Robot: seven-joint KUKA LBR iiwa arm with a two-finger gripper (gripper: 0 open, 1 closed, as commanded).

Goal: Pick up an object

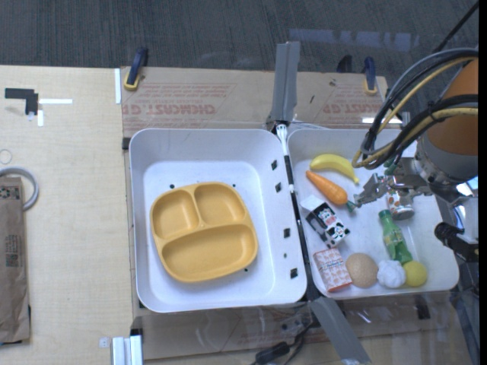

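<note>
The right bin (298,144) holds several small objects. A yellow banana (333,164) lies at its far side, with an orange carrot (327,188) just in front of it. Below them sit a black-and-white box (326,225), a green bottle (393,236), a pink carton (332,271), a tan egg-shaped piece (362,270), a white ball (391,274) and a yellow lemon (415,274). My gripper (370,191) hangs low over the bin's middle, just right of the carrot's thick end and above the green bottle. I see nothing held in it.
The left bin (152,158) contains a yellow divided plate (204,230). A grey divider post (285,82) rises between the bins at the back. Black and yellow cables (403,101) loop above the right bin's far corner. A brown paper bag (11,257) lies at far left.
</note>
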